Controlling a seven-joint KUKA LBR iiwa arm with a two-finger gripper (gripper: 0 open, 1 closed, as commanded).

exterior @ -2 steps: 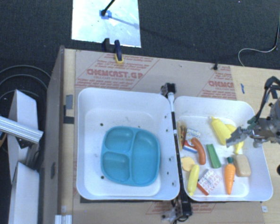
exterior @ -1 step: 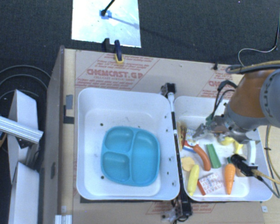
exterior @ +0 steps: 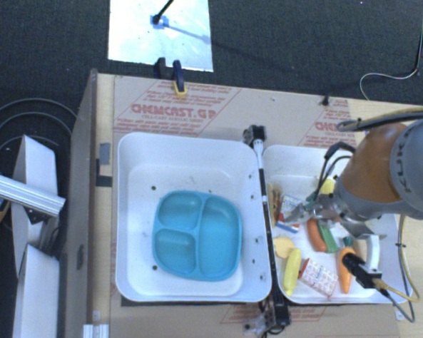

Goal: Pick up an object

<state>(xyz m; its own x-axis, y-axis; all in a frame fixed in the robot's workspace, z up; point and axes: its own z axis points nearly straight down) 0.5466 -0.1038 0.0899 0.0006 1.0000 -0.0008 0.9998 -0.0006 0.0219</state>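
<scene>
"CHEMCAST GP" – red print on bench board [exterior: 173,111]

Arm [exterior: 394,169] hides gripper & right bin's [exterior: 298,159] far-right part.

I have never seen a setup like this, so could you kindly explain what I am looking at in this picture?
This is one picture from a camera fixed above a workbench, looking down at a slant. The bulky grey arm with an orange band reaching in from the right is a robot arm; its gripper end is down over the right-hand shallow white bin, and I cannot tell whether the gripper is open or holding anything. That bin holds a jumble of small toy-like items, including a yellow banana-shaped piece, an orange carrot-shaped piece and a small red-and-white packet. The left-hand shallow white bin holds a light blue plastic divided tray. The robot is meant to pick up an object.
</scene>
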